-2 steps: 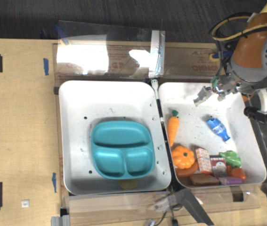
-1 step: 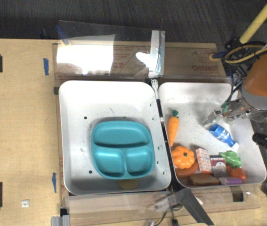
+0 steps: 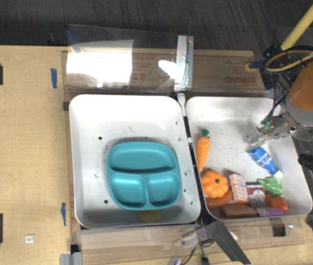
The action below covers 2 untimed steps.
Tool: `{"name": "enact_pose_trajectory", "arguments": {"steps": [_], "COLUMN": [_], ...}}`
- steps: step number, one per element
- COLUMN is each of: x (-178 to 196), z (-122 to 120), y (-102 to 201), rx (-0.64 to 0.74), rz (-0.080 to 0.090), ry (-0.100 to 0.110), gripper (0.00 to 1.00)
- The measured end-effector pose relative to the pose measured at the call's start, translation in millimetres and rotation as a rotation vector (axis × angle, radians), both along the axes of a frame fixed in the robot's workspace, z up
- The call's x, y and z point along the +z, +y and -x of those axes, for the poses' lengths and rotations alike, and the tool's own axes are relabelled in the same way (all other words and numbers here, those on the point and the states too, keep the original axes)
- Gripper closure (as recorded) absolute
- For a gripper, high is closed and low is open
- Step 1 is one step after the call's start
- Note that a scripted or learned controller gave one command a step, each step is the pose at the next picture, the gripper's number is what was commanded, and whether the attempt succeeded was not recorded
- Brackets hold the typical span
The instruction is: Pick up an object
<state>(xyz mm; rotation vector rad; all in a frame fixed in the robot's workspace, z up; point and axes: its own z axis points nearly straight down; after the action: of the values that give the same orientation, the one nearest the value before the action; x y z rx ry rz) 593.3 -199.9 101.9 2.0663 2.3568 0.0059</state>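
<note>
My gripper (image 3: 265, 129) hangs over the upper right part of the right bin (image 3: 228, 115), reaching in from the right under the orange wrist band. Just below it lies a blue and white packet (image 3: 264, 160), tilted; I cannot tell whether the two touch. Along the bin's left wall lies an orange carrot (image 3: 202, 150) with a green top. An orange pumpkin (image 3: 214, 184) sits below the carrot. Along the front wall are a small red and white box (image 3: 237, 188), a second printed box (image 3: 255, 193), a green toy (image 3: 272, 186) and a brown block (image 3: 239, 210).
The left bin (image 3: 90, 120) holds a teal divided plate (image 3: 143, 173). A clear plastic sheet (image 3: 128, 65) stands behind both bins. Cables and a yellow hose (image 3: 305, 21) run at the upper right. The far left part of the right bin is bare white floor.
</note>
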Motion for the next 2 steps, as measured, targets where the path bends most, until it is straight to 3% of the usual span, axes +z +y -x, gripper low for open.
{"name": "enact_pose_trajectory", "arguments": {"steps": [1,2], "x": [51.8,49.7], "z": [-49.4,-48.1], "y": [35.6,34.6], "rx": [-0.165,-0.166], "rz": [-0.002,-0.001], "ry": [0.000,0.005], "gripper": [1.00,0.00]}}
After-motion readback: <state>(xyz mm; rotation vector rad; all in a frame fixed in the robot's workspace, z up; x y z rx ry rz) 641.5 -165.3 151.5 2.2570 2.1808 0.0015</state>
